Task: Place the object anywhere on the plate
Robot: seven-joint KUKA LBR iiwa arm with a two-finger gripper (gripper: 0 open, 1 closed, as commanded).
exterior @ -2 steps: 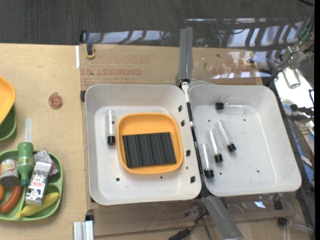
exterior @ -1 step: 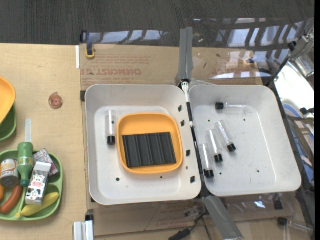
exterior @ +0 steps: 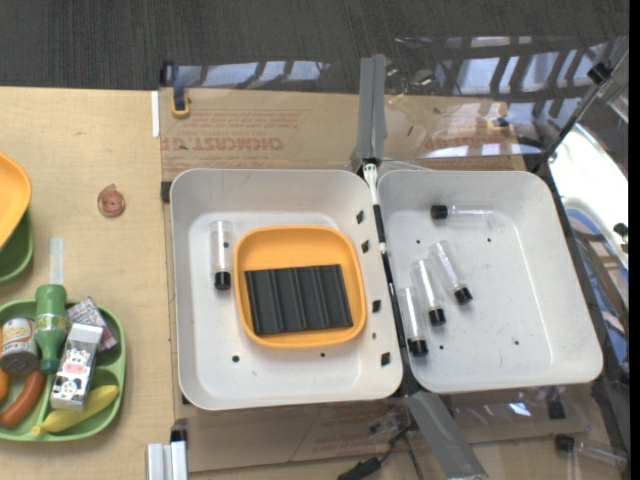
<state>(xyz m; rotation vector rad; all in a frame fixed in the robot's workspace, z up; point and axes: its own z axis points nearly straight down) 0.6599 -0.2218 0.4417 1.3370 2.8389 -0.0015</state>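
Note:
An orange plate (exterior: 297, 251) with a dark ribbed rectangular block (exterior: 303, 299) lying on it sits in the middle of the left bin (exterior: 200, 368). A clear tube with a black cap (exterior: 220, 254) lies just left of the plate, on the bin floor. Several more clear black-capped tubes lie in the right bin (exterior: 540, 348): one near the back (exterior: 458, 211), two close together in the middle (exterior: 449, 273) (exterior: 429, 292), and one by the left wall (exterior: 412, 323).
A grey divider post (exterior: 371, 108) stands behind the seam between the bins. On the wooden table at left sit a green tray of toy food (exterior: 60, 363) and an orange bowl (exterior: 10, 203). Cardboard lies under the bins.

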